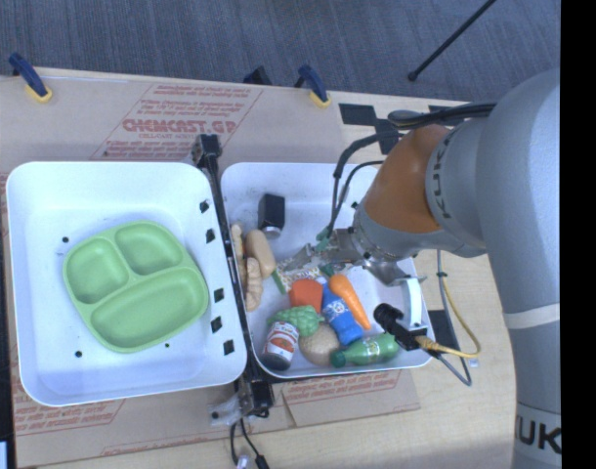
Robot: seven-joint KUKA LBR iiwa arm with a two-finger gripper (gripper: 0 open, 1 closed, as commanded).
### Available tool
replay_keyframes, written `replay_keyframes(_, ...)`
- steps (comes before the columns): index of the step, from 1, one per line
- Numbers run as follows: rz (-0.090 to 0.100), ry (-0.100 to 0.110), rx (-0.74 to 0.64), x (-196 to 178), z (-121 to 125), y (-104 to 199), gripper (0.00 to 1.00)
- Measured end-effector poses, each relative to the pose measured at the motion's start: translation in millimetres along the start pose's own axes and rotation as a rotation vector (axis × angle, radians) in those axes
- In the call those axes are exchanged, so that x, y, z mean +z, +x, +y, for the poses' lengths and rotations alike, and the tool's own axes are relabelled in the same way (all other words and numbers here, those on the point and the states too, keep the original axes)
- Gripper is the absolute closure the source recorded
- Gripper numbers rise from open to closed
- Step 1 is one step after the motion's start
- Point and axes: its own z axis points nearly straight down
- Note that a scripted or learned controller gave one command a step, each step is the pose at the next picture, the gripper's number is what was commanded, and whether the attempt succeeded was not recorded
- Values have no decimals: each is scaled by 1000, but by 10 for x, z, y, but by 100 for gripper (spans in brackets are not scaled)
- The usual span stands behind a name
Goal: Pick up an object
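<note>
Toward right bin's [278, 176] front edge: pile of toy food w/ carrot [349, 300], blue bottle [341, 320], green bottle [368, 351], potato [319, 343]. Gripper [322, 247] sits just above pile near bin's middle; its state can't be told. Green tray [135, 283] in left bin [44, 189].

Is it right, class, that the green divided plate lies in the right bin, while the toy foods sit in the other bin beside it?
Not quite. The camera view shows the green plate in the left bin, not the right. The toy foods, such as the carrot, sit in the right bin beside it.
</note>
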Motion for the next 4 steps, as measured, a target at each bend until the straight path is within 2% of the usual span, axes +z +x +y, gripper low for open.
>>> replay_keyframes(1,1,13,0,41,-337,-160,0)
replay_keyframes(2,1,13,0,37,-690,-312,0)
replay_keyframes(3,-1,14,-4,-62,-681,-321,100)
replay_keyframes(4,3,16,1,-1046,-658,145,100)
